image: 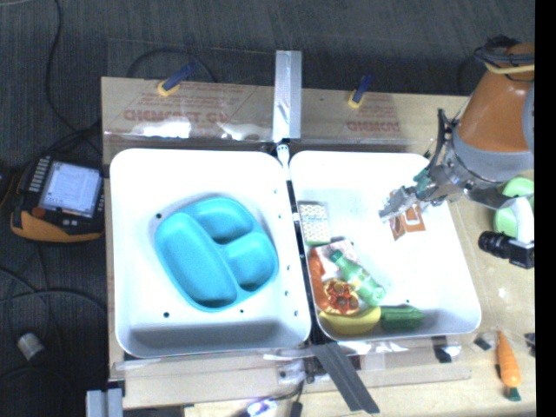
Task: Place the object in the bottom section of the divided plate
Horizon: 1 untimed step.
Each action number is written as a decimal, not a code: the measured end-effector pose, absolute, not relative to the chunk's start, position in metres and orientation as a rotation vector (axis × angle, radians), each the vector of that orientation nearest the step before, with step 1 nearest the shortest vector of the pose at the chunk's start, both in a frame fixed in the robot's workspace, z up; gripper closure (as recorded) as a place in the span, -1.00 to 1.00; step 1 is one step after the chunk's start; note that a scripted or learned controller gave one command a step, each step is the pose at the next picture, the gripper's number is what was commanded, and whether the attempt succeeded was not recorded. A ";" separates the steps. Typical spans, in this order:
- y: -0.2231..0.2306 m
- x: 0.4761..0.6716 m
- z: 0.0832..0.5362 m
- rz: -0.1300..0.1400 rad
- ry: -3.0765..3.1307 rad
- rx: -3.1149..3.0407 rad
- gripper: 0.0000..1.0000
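Seemingly, a small orange packet point(408, 222) is pinched between the fingers of the gripper point(405, 207) at three o'clock, so it could be dropped short of the blue divided plate point(217, 252) at nine o'clock if that shallow pinch slips.

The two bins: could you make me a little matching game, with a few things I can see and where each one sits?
Things:
1. blue plate
2. cucumber
3. tool
4. clamps

Places:
A. near edge of the right bin
B. on the board behind the bins
C. in the left bin
D. over the far right part of the right bin, with a small orange packet at its tip

Pairs: 1-C, 2-A, 3-D, 4-B
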<state>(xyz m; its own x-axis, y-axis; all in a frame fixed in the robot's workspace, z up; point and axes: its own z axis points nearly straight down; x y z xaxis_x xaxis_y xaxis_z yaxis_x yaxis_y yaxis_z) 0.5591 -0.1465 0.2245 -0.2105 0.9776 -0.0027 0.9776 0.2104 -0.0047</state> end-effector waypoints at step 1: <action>-0.097 0.668 0.266 0.007 -2.400 -2.027 1.00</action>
<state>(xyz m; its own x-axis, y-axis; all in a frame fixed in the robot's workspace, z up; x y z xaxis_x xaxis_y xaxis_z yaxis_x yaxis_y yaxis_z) 0.6681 -0.0970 0.2663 -0.1673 0.9859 -0.0032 0.9859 0.1672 -0.0033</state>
